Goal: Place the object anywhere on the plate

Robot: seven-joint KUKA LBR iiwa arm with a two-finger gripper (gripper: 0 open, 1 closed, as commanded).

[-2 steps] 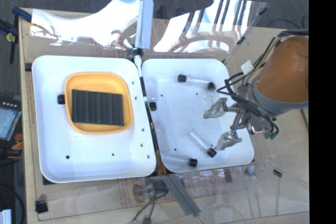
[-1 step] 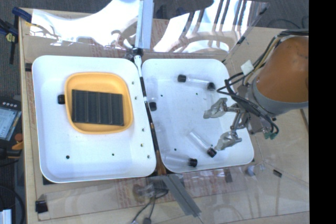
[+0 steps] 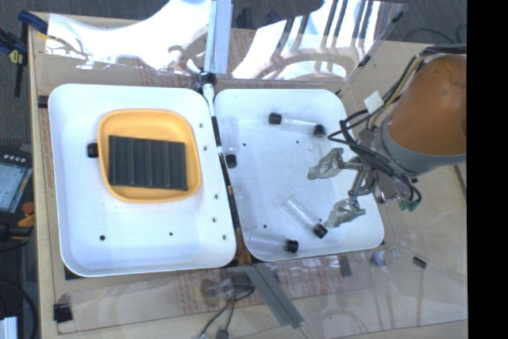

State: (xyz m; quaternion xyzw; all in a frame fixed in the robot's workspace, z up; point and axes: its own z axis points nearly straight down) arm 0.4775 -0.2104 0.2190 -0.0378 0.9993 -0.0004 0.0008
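A yellow plate [image 3: 147, 125] sits in the left bin [image 3: 75, 234]. A dark ridged rectangular block [image 3: 151, 163] lies flat on the plate. My gripper [image 3: 335, 190] hangs over the right side of the right bin [image 3: 262, 194], far from the plate. It is open, one finger [image 3: 324, 168] above and the other below, with nothing between them. A clear tube with a black cap [image 3: 306, 219] lies just left of the lower finger, apart from it.
A second clear tube with black ends [image 3: 295, 121] lies near the right bin's far wall. Small black pieces sit at the bin divider [image 3: 230, 160], the right bin's near edge [image 3: 290, 246], and beside the plate's left rim [image 3: 93, 150]. Clear panels stand behind the bins.
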